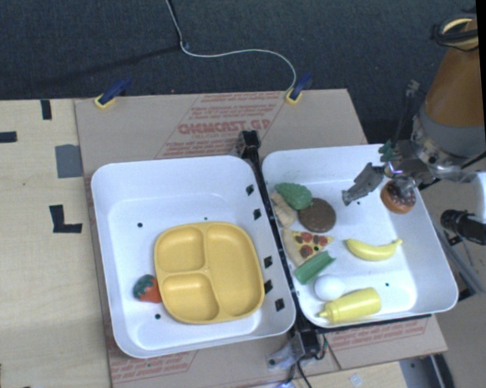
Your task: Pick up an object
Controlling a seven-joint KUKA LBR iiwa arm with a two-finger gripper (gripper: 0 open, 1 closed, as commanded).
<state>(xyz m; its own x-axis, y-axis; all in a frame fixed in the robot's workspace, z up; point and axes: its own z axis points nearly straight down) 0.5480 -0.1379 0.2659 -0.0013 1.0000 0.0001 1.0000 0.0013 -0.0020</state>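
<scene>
The small orange-brown object [398, 197] sits directly beneath the hand [385, 184], whose fingers seem spread apart, gripping nothing I can see.

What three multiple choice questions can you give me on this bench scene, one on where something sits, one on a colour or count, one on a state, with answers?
1. Where does the strawberry lie?
A. In the left bin, beside the yellow plate
B. In the right bin, beside the banana
C. On the cardboard outside both bins

2. How many compartments does the yellow plate have?
A. Two
B. Three
C. Five

3. How does the yellow bottle rest?
A. Standing upright
B. Lying on its side
C. Leaning on the plate

Answers:
1. A: it touches the plate's left edge inside the left bin.
2. B: ridges divide it into three sections.
3. B: it lies lengthwise along the front wall of the right bin, near the egg.
</scene>
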